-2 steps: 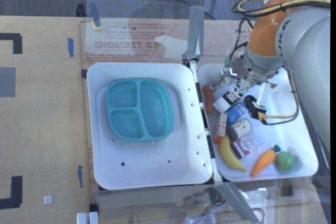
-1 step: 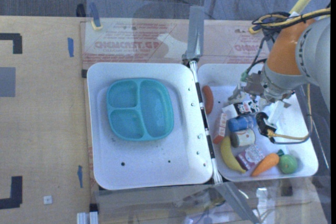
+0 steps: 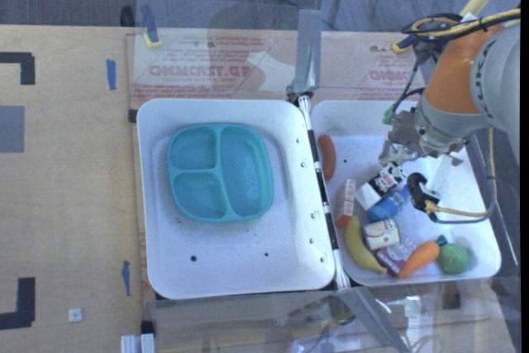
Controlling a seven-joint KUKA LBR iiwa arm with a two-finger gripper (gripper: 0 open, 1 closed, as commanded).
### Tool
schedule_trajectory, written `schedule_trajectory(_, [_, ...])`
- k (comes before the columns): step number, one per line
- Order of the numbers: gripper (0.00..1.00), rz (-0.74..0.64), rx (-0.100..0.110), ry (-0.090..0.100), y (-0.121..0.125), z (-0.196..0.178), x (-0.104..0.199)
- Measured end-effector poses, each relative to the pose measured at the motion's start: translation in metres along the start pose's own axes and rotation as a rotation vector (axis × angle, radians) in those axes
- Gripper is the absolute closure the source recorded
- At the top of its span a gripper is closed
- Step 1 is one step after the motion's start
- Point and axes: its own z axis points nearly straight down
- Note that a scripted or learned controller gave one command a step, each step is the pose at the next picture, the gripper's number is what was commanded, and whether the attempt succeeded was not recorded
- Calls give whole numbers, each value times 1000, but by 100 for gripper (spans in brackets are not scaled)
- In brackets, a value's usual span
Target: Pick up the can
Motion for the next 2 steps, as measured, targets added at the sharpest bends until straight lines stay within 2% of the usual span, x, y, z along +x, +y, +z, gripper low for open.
schedule_trajectory(1, [0,1,0,0,0,0,0])
schedule_trajectory(2, [0,209,0,4,-44,9,-18])
